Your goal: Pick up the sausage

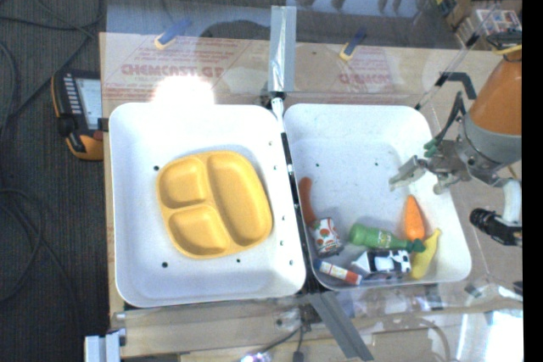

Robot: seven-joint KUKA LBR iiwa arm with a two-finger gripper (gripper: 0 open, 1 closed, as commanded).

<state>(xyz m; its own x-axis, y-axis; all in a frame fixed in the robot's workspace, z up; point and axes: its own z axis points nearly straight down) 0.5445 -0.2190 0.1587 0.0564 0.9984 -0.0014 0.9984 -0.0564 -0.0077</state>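
The sausage (304,197), a thin reddish-brown stick, lies along the left wall of the right bin (356,131), just above a small printed can (325,235). My gripper (422,175) hovers over the right side of that bin, well to the right of the sausage and just above the carrot (413,218). Its fingers are spread open and nothing is between them.
A green bottle (377,236), a banana (427,254), a black-and-white item (386,261) and a small red-and-white tube (339,271) crowd the right bin's front. The left bin (136,131) holds a yellow divided plate (215,203). A metal divider (280,55) stands behind the bins.
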